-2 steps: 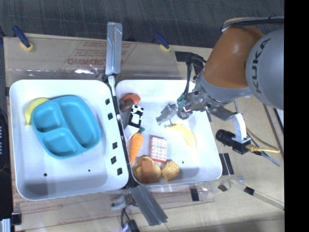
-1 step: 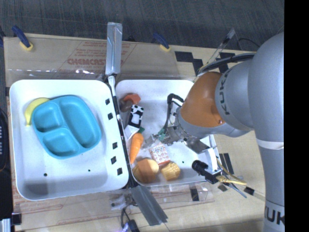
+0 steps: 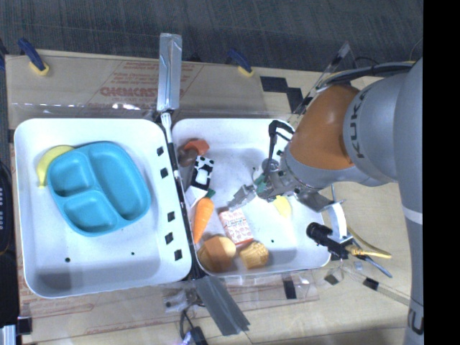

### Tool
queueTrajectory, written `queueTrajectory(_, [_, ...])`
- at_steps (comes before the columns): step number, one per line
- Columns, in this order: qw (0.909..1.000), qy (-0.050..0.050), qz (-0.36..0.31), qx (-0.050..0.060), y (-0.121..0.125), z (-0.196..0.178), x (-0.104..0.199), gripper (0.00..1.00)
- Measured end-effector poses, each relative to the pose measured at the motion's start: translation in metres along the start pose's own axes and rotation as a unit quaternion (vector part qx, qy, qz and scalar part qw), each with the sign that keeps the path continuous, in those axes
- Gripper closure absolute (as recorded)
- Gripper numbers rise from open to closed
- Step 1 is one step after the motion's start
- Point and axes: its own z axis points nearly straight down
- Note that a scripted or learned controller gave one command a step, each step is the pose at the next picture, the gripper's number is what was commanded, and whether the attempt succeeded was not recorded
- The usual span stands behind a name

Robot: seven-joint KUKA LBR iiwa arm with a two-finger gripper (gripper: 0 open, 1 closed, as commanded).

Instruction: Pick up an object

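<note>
My gripper [image 3: 248, 191] hangs low over the middle of the right bin [image 3: 237, 136], reaching in from the right. Just below it lies a red and white packet [image 3: 235, 226]. A pale yellow piece [image 3: 282, 206] sits right beside the gripper on its right. An orange carrot [image 3: 203, 218] lies along the bin's left wall. A bread roll [image 3: 218, 251] and a small yellow-brown cake [image 3: 254, 254] rest at the front edge. A black and white toy [image 3: 203, 172] and a brown-orange item [image 3: 193, 148] sit at the back left. I see nothing held in the gripper.
The left bin [image 3: 43, 264] holds a blue divided plate [image 3: 99, 186] with a yellow item [image 3: 50, 158] tucked under its back left edge. The grey arm with its orange band [image 3: 327, 131] covers the right bin's right side.
</note>
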Motion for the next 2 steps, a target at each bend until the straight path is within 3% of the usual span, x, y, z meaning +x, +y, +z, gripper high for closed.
queueTrajectory(1, [0.9989,0.001,-0.046,0.001,-0.034,0.057,0.028,0.0])
queueTrajectory(2, [0.9706,0.0,-0.241,0.0,-0.007,0.036,0.034,0.0])
